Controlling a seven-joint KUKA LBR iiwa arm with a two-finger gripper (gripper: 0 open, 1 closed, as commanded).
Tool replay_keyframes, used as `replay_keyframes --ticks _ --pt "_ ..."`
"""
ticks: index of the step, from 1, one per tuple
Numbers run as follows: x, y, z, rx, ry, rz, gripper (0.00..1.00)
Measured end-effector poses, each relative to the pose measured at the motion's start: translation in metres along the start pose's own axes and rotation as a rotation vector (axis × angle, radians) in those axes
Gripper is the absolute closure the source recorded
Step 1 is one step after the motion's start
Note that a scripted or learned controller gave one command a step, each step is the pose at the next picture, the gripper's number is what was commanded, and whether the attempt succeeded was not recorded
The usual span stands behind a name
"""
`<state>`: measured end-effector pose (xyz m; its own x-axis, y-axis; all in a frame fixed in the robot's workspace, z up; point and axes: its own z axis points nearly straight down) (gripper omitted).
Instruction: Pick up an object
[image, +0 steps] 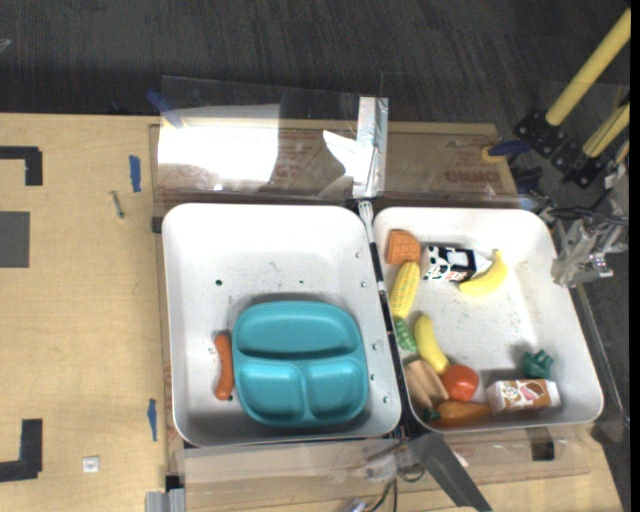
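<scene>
So the two white bins sit side by side. The left bin (180, 300) is mostly taken up by a big teal divided tray (298, 362), one long compartment at the back and two smaller ones in front. An orange-red sausage-looking toy (224, 366) lies just beside the tray's left edge.

The right bin (520, 300) has all the toy food, so that's where the stuff to pick is. Along its left wall, back to front:
- an orange waffle-ish square (402, 246)
- a corn cob (404, 287)
- a small green piece (403, 332)
- a long yellow toy (430, 342)
- a tan wooden-looking piece (424, 382)

A cow-patterned carton (446, 263) lies near the back with a banana (484, 276) touching its right end. At the front edge there's a drink carton (523, 395) on its side, a carrot (462, 410) beside it and a red tomato (460, 381) just behind the carrot. A little dark green toy (538, 362) sits on its own near the right wall.

The gripper (582, 252) looks like the grey metal bit at the right bin's right rim, well apart from the pile on the left side, closest to the banana. It's too small and cluttered there, so I can't tell if it's spread or pressed together, and no toy shows in its grasp
</scene>
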<state>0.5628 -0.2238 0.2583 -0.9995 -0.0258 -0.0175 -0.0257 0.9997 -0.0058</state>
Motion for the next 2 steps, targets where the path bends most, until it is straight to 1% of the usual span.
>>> replay_keyframes --ticks 1,2 --pt "-0.056 0.0 -0.037 -0.004 0.006 -0.064 1.0" --pt "-0.107 -0.002 -0.059 -0.005 0.004 -0.267 1.0"
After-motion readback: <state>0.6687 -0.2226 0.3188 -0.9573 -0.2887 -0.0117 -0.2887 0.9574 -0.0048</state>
